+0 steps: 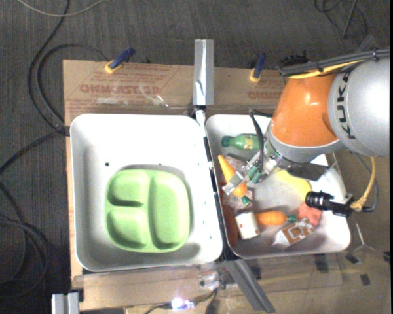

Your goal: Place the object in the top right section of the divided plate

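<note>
A light green divided plate (148,209) lies in the left white bin (92,136), with one long section on its right and two smaller ones on its left. Nothing rests on the plate. My gripper (243,179) hangs low in the right bin (337,241), down among the cluttered objects near that bin's left wall. Right beside it is an orange carrot-shaped piece (226,167). The arm's orange band (301,116) and grey wrist cover the bin's upper right part. The clutter hides what lies between the gripper's tips.
Around the gripper the right bin holds a green bottle (238,141), a yellow piece (292,179), an orange piece (270,218), a white block (247,226), a brown carton (297,231) and a pink item (312,214). A metal post (203,70) stands behind the bins.
</note>
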Robot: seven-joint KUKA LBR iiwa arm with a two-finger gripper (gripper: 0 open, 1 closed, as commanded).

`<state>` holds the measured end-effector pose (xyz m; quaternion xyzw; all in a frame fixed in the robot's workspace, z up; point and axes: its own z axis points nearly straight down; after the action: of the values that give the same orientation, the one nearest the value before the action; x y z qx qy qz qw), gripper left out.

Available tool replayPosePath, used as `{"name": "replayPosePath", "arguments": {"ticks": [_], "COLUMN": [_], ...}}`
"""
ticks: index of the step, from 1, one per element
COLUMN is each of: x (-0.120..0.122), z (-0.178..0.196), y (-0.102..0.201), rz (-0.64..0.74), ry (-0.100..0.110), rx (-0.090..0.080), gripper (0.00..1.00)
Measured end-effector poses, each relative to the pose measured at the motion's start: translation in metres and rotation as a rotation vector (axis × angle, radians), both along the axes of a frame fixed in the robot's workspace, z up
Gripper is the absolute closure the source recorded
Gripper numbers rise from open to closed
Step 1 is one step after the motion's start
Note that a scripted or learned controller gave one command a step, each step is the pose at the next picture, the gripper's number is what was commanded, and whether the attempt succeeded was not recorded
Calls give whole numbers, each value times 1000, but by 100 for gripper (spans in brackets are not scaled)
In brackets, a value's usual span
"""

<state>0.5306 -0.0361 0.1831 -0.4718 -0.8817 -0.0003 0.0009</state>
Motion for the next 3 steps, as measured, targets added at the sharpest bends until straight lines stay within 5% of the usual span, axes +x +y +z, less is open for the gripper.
{"name": "replayPosePath", "arguments": {"ticks": [1, 2, 3], "x": [-24, -5, -12], "z": [0, 59, 51], "y": [92, 171, 258], "rz": [-59, -38, 290], "ry": [1, 1, 1], "rx": [-1, -2, -2], "gripper": [100, 100, 100]}}
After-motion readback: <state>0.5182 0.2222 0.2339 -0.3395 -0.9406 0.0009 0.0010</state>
